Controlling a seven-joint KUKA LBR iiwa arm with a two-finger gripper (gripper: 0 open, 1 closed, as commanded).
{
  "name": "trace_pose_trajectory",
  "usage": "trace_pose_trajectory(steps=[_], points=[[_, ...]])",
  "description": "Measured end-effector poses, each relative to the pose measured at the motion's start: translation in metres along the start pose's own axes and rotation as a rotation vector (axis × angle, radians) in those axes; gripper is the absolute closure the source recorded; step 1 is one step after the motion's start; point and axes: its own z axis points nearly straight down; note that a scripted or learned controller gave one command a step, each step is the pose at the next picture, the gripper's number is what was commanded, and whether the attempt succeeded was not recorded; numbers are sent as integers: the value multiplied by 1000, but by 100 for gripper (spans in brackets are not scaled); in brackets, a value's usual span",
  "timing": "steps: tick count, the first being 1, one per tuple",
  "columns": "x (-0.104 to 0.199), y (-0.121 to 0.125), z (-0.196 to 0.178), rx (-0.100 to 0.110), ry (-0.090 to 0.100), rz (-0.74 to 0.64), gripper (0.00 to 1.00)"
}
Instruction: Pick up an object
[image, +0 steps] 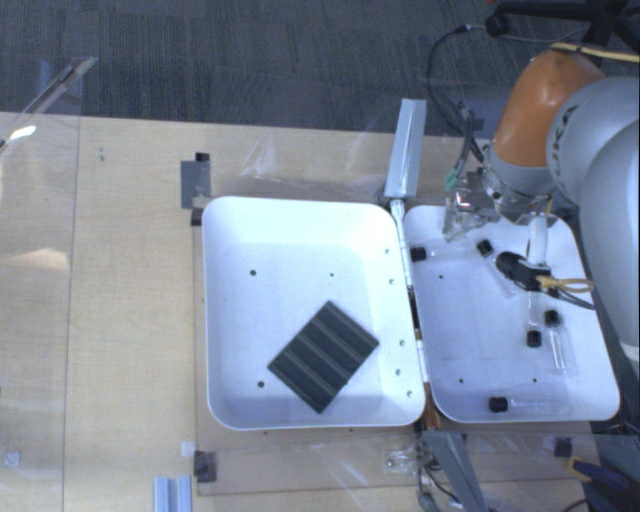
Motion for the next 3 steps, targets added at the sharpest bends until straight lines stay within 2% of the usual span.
trace_pose_trajectory(steps=[1, 2, 3], points=[[-18, -48, 55, 2, 1, 275, 100], [27, -9, -37, 1, 0, 418, 100], [-4, -36, 53, 3, 0, 734, 100]])
